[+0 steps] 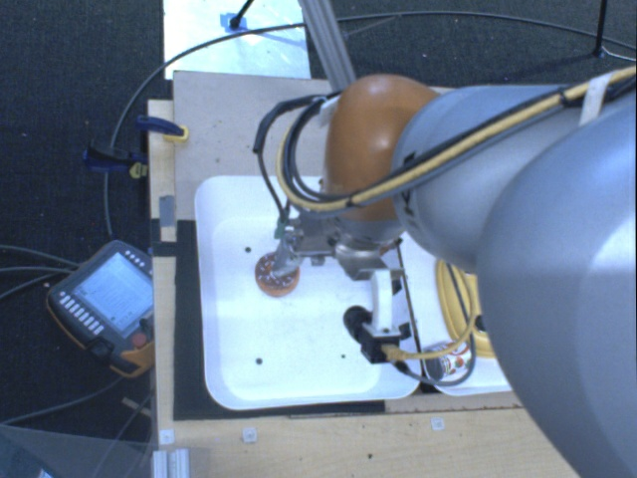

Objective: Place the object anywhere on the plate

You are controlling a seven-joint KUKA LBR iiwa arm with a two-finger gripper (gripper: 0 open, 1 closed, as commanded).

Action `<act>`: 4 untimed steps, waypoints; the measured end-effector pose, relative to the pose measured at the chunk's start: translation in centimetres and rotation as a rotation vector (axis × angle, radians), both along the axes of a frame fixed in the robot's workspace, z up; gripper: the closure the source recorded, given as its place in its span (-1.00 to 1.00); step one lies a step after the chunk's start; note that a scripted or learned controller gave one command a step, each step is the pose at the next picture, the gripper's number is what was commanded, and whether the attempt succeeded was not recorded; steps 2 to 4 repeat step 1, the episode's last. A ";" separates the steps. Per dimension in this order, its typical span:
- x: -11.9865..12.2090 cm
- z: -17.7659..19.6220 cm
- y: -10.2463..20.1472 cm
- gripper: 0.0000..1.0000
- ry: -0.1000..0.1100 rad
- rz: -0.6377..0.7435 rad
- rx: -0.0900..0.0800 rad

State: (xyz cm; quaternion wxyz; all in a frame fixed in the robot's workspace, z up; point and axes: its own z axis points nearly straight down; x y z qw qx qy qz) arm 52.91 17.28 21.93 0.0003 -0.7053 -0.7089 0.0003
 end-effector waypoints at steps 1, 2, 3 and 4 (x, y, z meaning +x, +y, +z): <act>0.0 0.1 0.0 -1.00 -0.001 -0.001 0.000; 0.0 0.1 0.0 -1.00 -0.001 -0.001 0.000; 0.0 0.1 0.0 -1.00 -0.001 -0.001 0.000; 0.0 0.1 0.0 -1.00 -0.001 -0.001 0.000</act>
